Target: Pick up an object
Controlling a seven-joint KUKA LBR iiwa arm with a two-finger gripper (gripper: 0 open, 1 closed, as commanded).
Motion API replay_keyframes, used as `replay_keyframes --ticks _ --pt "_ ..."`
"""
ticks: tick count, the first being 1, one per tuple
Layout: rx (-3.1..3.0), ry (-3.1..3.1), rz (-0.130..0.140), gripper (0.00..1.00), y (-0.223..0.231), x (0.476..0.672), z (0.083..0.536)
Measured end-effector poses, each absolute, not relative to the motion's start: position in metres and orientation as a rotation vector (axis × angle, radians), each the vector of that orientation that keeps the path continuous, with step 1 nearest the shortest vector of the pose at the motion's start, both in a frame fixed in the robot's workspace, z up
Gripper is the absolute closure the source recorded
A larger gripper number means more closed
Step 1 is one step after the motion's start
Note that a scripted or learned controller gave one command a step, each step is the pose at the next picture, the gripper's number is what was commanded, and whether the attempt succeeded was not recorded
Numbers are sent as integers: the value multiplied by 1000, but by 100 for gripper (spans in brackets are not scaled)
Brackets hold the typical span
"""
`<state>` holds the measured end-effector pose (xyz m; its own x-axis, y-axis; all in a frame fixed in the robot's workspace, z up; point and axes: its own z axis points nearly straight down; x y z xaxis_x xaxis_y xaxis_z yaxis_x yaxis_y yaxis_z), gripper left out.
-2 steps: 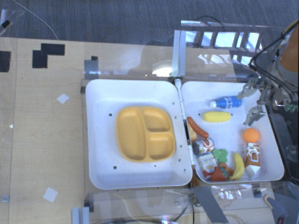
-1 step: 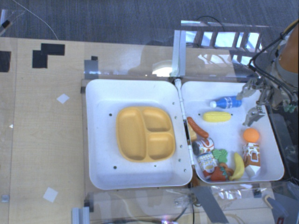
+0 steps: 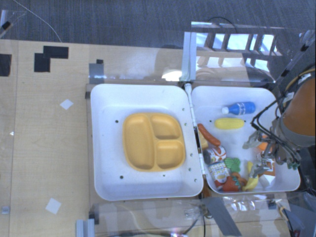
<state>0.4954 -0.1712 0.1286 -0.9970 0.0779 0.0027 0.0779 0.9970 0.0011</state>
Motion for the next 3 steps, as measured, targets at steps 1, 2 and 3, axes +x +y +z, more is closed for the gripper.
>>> replay_keyframes --ticks 1,2,3 --pt "-285 -3139 2 0 -205 534 164" --pt "-978 -3000 -2 0 -189 564 89" --pt "-972 -3017 -2 100 -189 568 104"
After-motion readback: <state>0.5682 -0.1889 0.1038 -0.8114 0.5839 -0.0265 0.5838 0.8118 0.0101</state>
